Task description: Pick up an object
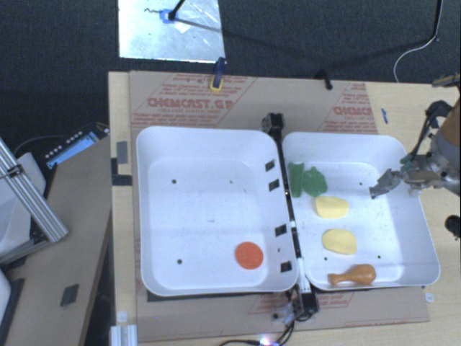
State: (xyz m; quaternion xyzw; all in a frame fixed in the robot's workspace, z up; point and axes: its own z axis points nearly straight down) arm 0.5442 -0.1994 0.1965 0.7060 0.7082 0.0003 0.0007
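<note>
Right bin: green piece against the divider; two yellow pieces, upper and lower; orange drumstick-shaped toy at the near wall.
Left bin: one flat orange disc.
Risk: the pieces look low and smooth; a descent off-centre would likely close on nothing or skid one toward the wall.
Arm: enters from the right, end effector over the right bin's bare floor, apart from every item; nothing between its tips; open or closed, cannot tell.
</note>
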